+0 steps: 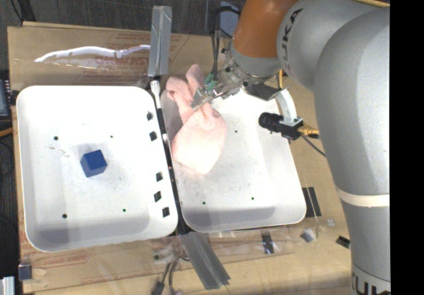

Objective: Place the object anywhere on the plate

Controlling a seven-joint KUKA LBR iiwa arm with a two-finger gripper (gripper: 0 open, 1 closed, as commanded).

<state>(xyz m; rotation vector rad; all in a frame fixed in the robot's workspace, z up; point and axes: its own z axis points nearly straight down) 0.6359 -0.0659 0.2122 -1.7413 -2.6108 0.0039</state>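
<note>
A pale pink, soft-looking object lies in the left part of the right bin, its upper lobes reaching over the bin's far left corner. My gripper comes down from the orange-banded wrist and sits right over the middle of this pink object, touching or nearly touching it. A small blue cube rests on the floor of the left bin, far from the gripper. I cannot make out a separate plate.
The grey arm covers the right side of the view. A black cable fitting juts over the right bin. Grey strips and clear plastic lie on the cardboard behind the bins.
</note>
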